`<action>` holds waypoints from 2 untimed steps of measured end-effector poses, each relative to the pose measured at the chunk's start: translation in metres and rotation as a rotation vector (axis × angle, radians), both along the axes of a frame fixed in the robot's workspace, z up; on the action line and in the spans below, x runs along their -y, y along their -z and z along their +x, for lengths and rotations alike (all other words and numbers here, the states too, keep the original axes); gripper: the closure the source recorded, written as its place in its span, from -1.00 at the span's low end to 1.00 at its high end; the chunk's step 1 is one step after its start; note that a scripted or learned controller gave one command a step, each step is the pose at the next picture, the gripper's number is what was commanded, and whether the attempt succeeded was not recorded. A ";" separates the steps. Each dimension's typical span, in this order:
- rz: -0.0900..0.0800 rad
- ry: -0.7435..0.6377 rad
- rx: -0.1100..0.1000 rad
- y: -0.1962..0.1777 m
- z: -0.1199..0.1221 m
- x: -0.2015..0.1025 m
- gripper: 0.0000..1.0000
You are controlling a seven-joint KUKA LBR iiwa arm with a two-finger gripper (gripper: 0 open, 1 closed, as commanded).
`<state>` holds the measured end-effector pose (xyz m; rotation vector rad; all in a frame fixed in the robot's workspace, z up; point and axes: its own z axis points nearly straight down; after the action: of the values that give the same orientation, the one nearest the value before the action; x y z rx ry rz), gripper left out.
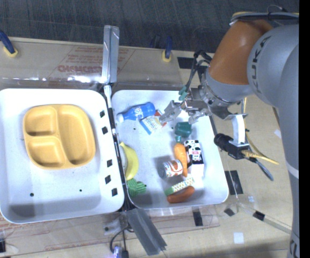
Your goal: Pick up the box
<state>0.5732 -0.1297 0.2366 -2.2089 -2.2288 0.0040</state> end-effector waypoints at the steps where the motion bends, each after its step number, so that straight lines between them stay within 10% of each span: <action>1: -0.001 0.041 0.002 0.144 0.042 0.005 -1.00; 2: 0.000 0.039 -0.006 0.135 0.040 0.005 1.00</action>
<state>0.6135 -0.1348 0.1015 -2.2483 -2.1828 0.0100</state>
